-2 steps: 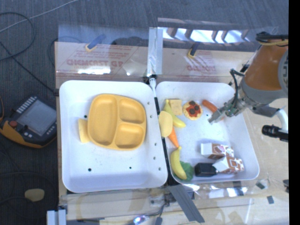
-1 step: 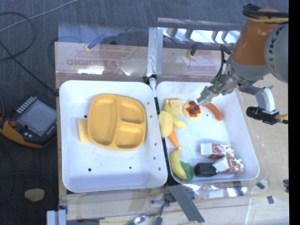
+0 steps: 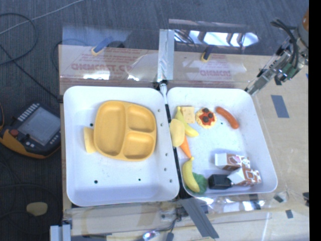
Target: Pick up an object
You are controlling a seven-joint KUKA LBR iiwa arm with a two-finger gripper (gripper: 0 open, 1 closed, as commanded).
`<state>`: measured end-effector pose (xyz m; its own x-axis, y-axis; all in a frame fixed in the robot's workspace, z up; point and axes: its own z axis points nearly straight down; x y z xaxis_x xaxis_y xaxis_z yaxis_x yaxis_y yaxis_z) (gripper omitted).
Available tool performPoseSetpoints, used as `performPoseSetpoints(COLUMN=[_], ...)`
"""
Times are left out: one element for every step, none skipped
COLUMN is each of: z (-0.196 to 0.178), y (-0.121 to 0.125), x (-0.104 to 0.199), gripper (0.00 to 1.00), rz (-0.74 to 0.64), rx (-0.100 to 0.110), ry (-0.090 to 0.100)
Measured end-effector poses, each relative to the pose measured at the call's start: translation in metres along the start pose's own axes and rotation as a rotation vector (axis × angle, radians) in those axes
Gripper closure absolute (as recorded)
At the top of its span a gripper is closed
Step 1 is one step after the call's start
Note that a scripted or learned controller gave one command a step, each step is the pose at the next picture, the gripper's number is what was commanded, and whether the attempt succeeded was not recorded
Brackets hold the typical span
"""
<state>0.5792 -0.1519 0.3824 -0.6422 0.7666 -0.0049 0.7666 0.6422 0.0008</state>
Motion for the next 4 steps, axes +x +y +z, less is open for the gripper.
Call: performPoseSetpoints(z=[0.148,0.164,0.288,0.292], y=[0.011,0.084,0.061,0.084], x=[-0.011,0.011,-0.005,-0.031], gripper=[1.0,1.0,1.0,1.0], rz=[-0.273,0.003,-0.223,0.142], rx=[-0.001,0.0,-0.003,-0.006], ry=[0.003,0.004,0.003,-0.003])
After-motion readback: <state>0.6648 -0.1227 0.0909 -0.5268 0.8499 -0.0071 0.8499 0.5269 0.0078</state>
